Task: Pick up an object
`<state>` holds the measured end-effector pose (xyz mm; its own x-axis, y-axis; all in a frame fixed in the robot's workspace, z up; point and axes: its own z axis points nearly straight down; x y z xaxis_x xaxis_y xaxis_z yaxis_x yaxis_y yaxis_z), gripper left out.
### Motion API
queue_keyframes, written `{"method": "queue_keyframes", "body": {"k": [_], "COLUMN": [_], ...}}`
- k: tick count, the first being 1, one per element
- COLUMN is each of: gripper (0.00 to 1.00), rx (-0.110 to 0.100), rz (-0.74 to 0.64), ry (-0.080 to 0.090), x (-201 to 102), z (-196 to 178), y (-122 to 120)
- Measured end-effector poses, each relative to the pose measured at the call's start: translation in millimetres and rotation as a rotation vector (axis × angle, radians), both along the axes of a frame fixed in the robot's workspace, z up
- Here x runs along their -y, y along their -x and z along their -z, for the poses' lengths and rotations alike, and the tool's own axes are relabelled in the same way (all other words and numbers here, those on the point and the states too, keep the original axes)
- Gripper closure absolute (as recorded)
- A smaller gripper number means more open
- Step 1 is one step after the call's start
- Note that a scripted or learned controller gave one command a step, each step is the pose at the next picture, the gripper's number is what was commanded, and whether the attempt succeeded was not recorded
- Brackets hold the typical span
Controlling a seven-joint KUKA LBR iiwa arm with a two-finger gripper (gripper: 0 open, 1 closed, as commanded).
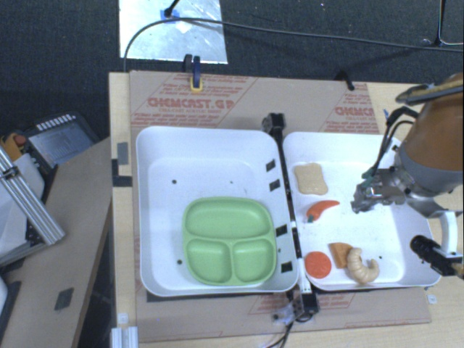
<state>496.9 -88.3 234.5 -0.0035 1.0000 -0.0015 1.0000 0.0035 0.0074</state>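
Five food pieces, right bin

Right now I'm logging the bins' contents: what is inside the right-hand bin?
The right bin holds a tan bread slice, a red pepper, a round tomato slice, an orange wedge and a pale shrimp. The gripper and arm cover its right side.

arm: broad orange band over grey wrist | black cables looped alongside | gripper: small metallic grey, above the right bin
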Motion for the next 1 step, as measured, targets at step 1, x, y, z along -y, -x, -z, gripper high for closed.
{"method": "queue_keyframes", "body": {"k": [1], "gripper": [1.0], "rx": [-0.004], "rz": [0.0], "ry": [-0.001], "x": [0.2], "z": [-16.0], "y": [-1.2]}}
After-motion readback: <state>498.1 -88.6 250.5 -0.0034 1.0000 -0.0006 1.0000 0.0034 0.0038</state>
